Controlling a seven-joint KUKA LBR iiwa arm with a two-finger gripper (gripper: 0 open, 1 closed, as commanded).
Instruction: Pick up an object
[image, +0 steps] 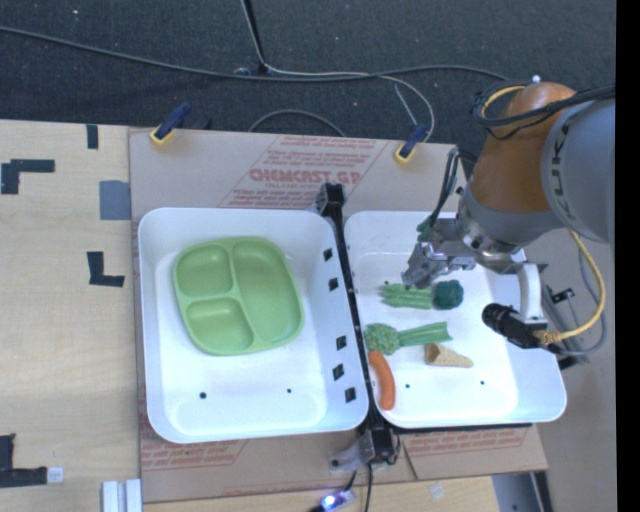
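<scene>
Tool (420, 275) over green beans (405, 295), grip unclear; ball (448, 293), broccoli (398, 336) crowd near.

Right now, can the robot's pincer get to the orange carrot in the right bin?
Probably yes. The carrot lies uncovered near the front left corner of the right bin, only the broccoli close by. The pincer hangs further back, nothing standing between them.

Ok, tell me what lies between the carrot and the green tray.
In the camera view, the bins' adjoining rims, with black clips, run between the carrot and the green tray. Otherwise only bare white bin floor.
</scene>
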